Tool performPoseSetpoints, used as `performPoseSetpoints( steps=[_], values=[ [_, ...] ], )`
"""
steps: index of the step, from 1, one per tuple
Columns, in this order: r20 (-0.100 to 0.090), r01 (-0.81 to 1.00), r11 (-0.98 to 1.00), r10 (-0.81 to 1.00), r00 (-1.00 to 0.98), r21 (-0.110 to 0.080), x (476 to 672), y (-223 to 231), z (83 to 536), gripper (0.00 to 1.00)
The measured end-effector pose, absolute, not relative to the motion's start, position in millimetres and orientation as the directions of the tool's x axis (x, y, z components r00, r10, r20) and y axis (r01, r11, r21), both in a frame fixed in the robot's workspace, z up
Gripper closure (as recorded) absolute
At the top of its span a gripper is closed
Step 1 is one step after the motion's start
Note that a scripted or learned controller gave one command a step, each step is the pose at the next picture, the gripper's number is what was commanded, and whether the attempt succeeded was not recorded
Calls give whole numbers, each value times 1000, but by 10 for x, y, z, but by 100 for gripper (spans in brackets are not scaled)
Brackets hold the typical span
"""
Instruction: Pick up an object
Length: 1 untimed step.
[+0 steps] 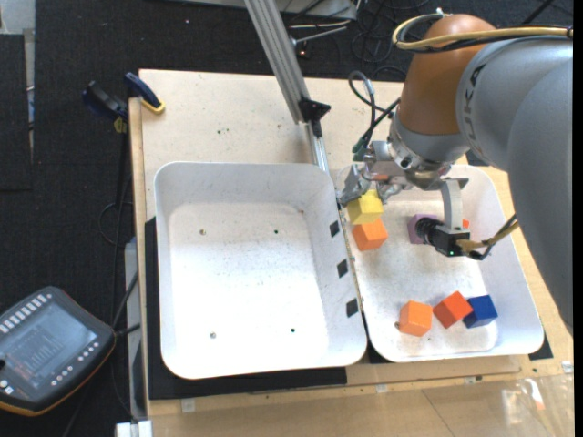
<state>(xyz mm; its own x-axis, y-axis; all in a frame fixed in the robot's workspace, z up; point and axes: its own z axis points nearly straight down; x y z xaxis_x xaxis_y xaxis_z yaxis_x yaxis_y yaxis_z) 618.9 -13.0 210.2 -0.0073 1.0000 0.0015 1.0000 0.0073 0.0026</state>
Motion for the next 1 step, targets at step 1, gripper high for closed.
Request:
performPoseSetpoints(
  steps=[1],
  values=[
    [2, 1000, 7, 1000, -7, 2, 6409, 405, 2132, 100]
  ],
)
